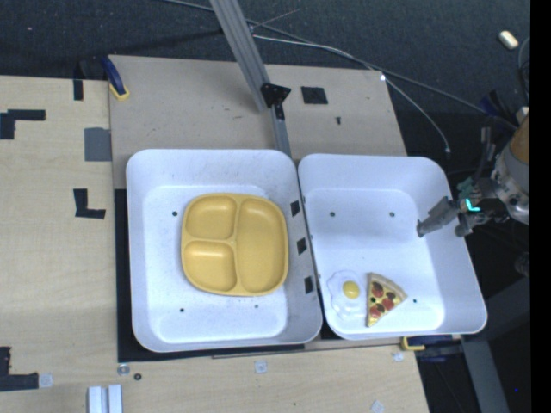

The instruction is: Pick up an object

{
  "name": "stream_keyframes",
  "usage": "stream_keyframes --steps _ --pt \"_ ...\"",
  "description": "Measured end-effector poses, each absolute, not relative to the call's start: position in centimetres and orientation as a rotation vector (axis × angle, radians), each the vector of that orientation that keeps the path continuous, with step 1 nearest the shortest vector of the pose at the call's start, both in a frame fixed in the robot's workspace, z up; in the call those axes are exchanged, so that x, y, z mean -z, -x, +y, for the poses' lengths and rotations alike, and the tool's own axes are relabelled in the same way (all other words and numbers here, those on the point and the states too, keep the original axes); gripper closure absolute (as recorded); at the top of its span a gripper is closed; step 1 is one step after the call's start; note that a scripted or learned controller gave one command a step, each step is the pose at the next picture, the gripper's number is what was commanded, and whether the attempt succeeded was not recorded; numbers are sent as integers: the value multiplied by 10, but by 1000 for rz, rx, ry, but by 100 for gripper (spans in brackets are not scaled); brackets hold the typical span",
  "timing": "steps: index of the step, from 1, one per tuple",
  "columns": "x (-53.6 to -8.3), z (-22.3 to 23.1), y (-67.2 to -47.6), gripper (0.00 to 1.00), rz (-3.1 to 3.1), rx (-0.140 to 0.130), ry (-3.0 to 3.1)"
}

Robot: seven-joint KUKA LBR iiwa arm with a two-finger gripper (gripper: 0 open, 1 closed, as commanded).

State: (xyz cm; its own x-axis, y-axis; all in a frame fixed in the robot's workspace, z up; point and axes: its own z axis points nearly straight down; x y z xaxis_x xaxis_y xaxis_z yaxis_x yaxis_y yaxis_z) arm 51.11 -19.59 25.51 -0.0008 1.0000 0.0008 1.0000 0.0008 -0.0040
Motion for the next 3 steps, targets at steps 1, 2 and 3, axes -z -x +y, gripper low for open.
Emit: stream_keyframes --steps 1,2,3 --pt "-256 -196 -512 0 -2222 -2 2219" --pt "-197 -201 -504 0 -2217 -6 2218" --pt "-136 -199 -510 0 -2218 -6 2216"
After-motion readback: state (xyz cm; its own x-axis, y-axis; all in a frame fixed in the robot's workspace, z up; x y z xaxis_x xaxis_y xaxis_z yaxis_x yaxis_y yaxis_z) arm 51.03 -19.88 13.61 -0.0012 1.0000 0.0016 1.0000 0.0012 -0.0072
